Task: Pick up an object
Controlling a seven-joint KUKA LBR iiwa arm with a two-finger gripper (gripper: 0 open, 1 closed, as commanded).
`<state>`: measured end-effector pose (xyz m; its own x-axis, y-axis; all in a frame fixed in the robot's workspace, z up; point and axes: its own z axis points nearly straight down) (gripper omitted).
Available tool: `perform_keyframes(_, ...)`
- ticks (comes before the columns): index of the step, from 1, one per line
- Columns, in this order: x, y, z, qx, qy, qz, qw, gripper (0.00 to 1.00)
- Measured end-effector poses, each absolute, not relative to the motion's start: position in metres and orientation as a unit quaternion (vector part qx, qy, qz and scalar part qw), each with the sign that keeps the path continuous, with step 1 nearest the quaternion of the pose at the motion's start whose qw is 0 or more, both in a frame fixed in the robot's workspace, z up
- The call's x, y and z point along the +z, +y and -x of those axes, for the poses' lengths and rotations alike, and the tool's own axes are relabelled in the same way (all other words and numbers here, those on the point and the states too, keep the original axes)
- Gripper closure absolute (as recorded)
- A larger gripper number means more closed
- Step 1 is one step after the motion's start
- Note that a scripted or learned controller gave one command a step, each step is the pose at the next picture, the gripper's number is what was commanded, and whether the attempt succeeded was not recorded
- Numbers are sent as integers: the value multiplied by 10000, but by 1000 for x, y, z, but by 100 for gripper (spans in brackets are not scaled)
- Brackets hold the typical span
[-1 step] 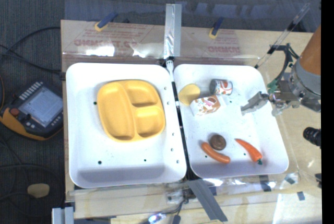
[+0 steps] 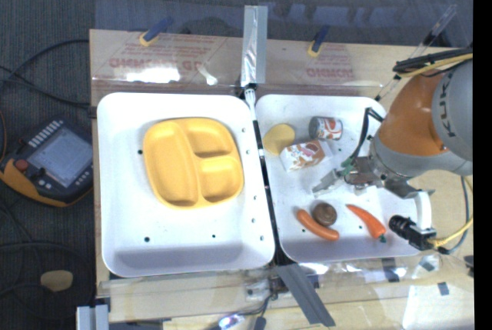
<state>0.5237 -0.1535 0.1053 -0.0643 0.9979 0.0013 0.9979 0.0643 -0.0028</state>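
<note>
My gripper (image 2: 329,181) hangs over the middle of the right bin (image 2: 361,107), reaching in from the right. A white and red package (image 2: 302,155) lies just up and left of it. A brown round object (image 2: 324,212) sits just below it, beside a red-orange sausage shape (image 2: 317,225). An orange carrot-like piece (image 2: 367,220) lies to the lower right. A yellow round object (image 2: 278,138) and a small can (image 2: 326,128) rest at the bin's back. I see nothing held in the gripper.
The left bin (image 2: 123,228) holds a yellow divided tray (image 2: 194,160). A metal divider post (image 2: 254,44) stands at the back between the bins. A handheld controller (image 2: 48,161) lies on the floor at far left. Cables run beside the arm at right.
</note>
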Motion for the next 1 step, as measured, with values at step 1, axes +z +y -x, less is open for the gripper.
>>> perform_keyframes(1,89,-146,-615,-27,-7885,6150,-52,0)
